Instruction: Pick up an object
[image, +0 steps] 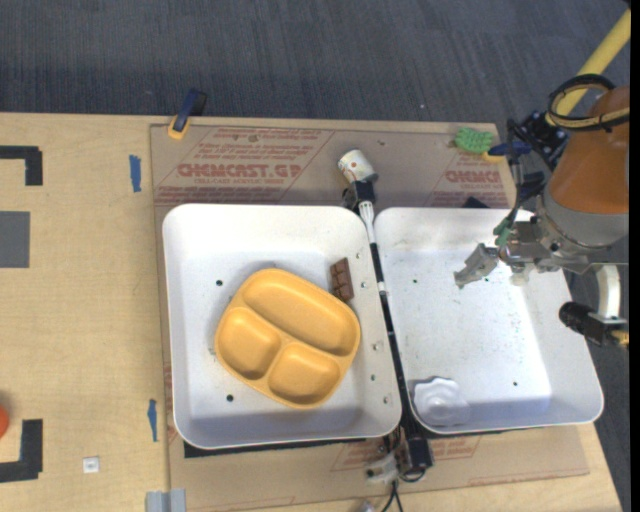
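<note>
Claw (478, 266) over right bin (560, 400), open or shut I can't tell, nothing visibly held. Yellow divided tray (288, 335) in left bin (190, 300). Clear lid (440, 400) at right bin's near-left corner.

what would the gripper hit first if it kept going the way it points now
Probably the bare floor of the right white bin: the gripper points down and leftward over it, nothing lying beneath, though depth is unclear.

Dark blue-grey carpet floor (300, 50) beyond light wooden bench (70, 300); brown cardboard sheet (260, 160) on top.
</note>
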